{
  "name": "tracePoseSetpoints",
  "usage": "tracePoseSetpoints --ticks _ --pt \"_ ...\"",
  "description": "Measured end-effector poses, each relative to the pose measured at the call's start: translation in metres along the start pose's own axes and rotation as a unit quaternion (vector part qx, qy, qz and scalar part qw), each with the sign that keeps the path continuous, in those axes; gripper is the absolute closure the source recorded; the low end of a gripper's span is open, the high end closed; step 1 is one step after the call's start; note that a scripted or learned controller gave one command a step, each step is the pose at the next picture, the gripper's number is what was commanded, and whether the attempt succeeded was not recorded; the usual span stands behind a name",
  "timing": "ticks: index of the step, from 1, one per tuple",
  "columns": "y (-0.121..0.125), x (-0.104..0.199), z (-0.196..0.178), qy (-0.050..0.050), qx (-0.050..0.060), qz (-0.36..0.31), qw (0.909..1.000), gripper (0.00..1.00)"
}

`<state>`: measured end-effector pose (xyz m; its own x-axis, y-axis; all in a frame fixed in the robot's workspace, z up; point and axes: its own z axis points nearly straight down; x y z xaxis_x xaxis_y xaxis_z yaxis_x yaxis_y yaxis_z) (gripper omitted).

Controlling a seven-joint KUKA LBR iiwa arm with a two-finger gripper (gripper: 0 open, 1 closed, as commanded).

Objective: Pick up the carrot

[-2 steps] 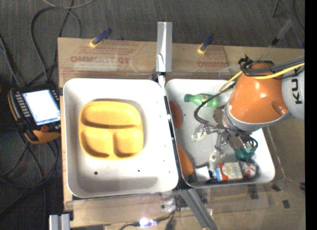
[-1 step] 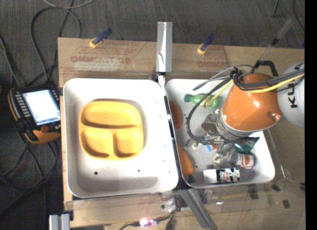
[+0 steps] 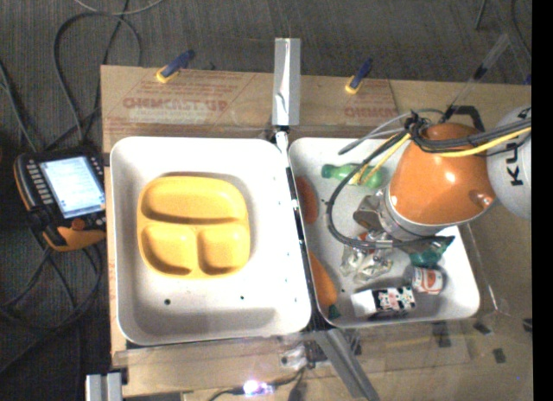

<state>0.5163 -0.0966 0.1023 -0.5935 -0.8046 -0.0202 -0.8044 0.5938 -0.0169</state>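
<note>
The carrot (image 3: 322, 279) is a slim orange piece lying along the left wall of the right bin (image 3: 471, 300), near its front corner. The arm's orange band (image 3: 436, 185) hangs over the middle of that bin. Below it the gripper (image 3: 367, 258) points down into the bin, a little right of the carrot and slightly behind it, apart from it. The wrist and cables hide much of the gripper, and nothing shows held in it.
A reddish-orange oblong (image 3: 304, 200) lies by the same wall, further back. A green item (image 3: 342, 170), a teal piece (image 3: 429, 256), a small can (image 3: 429, 281) and a black-and-white carton (image 3: 388, 301) share the right bin. The left bin (image 3: 130, 304) holds a yellow divided tray (image 3: 196, 225).
</note>
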Motion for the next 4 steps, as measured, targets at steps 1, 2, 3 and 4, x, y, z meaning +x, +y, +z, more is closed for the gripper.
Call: tracePoseSetpoints --ticks 1,2,3,4 --pt "0.0 0.0 0.0 0.0 0.0 0.0 1.0 0.0" --pt "-0.019 -0.062 -0.081 0.009 -0.006 0.247 0.9689 0.0" --pt "0.042 -0.019 -0.081 0.011 -0.008 0.129 0.9916 0.0" --pt "-0.004 -0.024 -0.081 0.01 -0.007 0.14 0.9901 0.0"
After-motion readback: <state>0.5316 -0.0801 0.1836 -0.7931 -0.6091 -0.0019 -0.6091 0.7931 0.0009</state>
